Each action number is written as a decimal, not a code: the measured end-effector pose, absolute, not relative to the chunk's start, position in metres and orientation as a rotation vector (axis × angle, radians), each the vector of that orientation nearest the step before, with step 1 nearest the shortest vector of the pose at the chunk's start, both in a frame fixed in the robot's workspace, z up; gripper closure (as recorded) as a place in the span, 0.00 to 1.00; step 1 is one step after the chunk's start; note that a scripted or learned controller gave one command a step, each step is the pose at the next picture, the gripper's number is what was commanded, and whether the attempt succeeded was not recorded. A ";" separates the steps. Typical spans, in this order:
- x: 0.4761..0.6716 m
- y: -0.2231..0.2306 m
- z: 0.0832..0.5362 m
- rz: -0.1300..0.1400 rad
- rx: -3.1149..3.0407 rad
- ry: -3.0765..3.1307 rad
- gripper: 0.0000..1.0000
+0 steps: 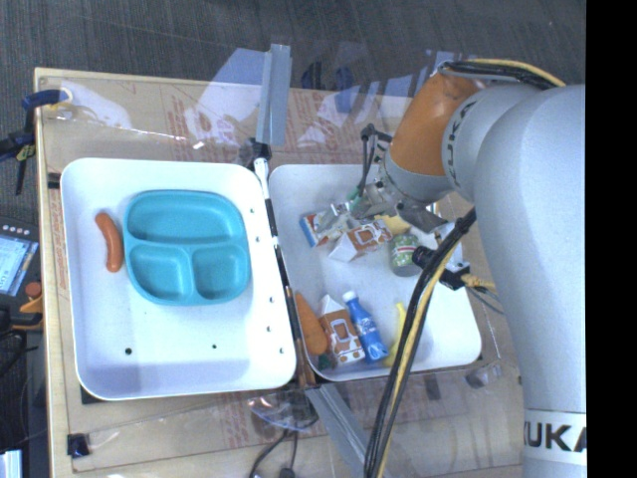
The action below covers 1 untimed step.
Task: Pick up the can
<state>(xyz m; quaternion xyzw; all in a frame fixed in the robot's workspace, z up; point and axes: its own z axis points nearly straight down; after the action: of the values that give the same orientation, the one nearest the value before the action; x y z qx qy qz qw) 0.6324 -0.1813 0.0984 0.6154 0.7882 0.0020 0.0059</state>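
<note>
The can (403, 255), small and round with a green label, lies in the right bin (453, 342) near its right wall, partly under the arm's black cable. My gripper (371, 201) hangs low over the bin's upper middle, to the upper left of the can. It is just above a brown-and-white carton (363, 239) and a blue-edged packet (323, 225). The orange-banded wrist (428, 132) covers the area behind it.
At the right bin's front lie a blue bottle (365, 329), a brown-and-white box (341, 339), an orange carrot-like piece (311, 331) and a yellow item (400, 319). The left bin (100, 347) holds a turquoise divided plate (189, 244) and a toy sausage (109, 240).
</note>
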 end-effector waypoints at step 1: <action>0.658 -0.120 0.097 0.009 1.935 2.467 0.00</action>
<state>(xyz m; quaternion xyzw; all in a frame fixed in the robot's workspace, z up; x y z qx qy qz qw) 0.6579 -0.1204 0.0969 0.6171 0.7869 0.0029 0.0033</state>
